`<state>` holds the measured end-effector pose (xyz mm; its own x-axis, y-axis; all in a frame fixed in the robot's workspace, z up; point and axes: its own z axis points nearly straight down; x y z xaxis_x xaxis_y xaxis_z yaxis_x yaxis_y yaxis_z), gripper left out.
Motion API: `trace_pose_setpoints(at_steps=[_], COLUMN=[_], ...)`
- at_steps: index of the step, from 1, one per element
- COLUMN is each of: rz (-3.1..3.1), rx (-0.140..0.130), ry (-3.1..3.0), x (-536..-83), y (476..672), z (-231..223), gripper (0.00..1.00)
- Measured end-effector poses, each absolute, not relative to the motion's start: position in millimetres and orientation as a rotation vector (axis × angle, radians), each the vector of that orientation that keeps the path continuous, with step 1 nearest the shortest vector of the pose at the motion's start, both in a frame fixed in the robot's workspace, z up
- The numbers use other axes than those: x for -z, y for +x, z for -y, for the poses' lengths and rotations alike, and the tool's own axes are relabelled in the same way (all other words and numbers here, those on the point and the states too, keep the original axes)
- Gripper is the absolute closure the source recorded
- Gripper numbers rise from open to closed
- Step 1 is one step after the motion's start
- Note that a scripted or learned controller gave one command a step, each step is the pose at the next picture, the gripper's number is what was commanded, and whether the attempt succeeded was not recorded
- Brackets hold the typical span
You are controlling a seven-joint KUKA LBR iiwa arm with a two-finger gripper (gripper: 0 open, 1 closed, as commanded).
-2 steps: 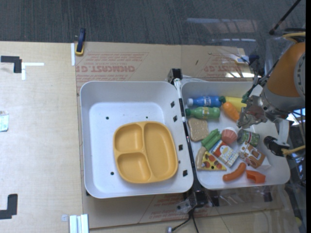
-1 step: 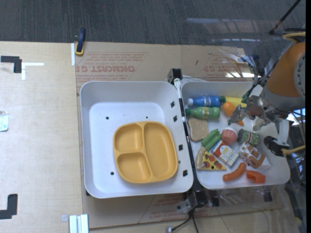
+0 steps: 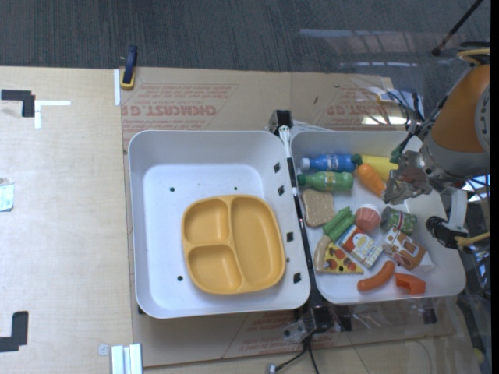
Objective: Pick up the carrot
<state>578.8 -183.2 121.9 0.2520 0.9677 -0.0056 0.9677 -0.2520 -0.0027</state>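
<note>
Two white bins are seen side by side, and the lower edge of the frame is taken first: in the right bin [image 3: 448, 287] a sausage [image 3: 376, 277] and a pizza slice [image 3: 340, 259] lie along the bottom rim, with small cartons [image 3: 361, 245] and a slice of bread [image 3: 317, 207] above them. Left of centre, a yellow divided plate [image 3: 232, 244] is set in the left bin [image 3: 152, 209]. Farther up, at the upper middle of the right bin, the carrot [image 3: 371, 180] is found: a short orange taper lying flat, just right of a green bottle [image 3: 327, 181], below a yellow piece [image 3: 376, 163] and a blue bottle [image 3: 327, 162]. It is judged to be a light, stiff plastic toy with a smooth, somewhat slippery skin; a hold across its thicker middle is advised. The gripper [image 3: 401, 184] is seen just right of the carrot; whether it is parted or closed cannot be told, and nothing is seen held in it.
</note>
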Motion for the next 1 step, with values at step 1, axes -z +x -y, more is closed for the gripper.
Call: trace_pose_setpoints(at_steps=[1], rz=[-1.921], rx=[0.010], ry=[2.485], x=[-121.9], y=[578.8], z=[183.0], gripper=[0.00])
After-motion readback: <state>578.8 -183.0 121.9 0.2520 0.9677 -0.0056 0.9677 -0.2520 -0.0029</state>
